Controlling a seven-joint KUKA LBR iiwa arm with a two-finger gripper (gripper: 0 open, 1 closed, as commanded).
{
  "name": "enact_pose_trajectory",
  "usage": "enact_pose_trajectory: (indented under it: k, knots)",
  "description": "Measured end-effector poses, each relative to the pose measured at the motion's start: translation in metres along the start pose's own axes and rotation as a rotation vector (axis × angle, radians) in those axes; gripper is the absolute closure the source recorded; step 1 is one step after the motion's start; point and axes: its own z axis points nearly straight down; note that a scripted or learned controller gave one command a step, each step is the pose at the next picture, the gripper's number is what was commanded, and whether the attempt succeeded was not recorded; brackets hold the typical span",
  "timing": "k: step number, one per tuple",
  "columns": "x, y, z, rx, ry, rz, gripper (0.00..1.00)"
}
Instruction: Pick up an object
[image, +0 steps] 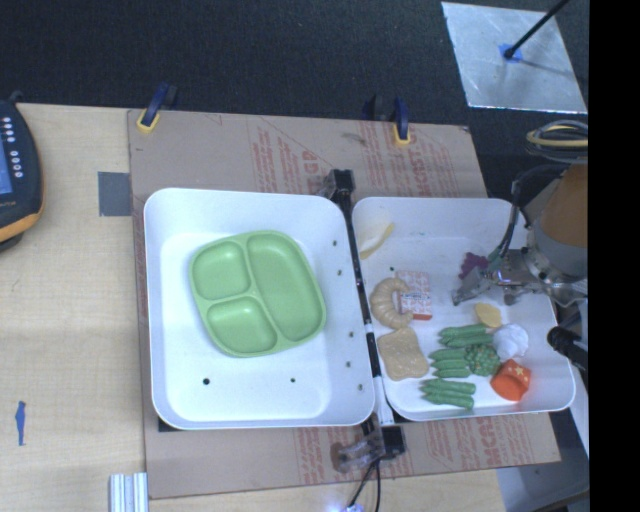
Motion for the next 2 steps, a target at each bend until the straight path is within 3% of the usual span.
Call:
enact_pose_trajectory:
  k: [1, 2]
  knots:
    - [0.001, 0.066, 0.004, -0.013, -0.002, -0.004, 0.00]
    - [0.001, -0.024, -0.002, 0.000, 0.001, 0.000, 0.00]
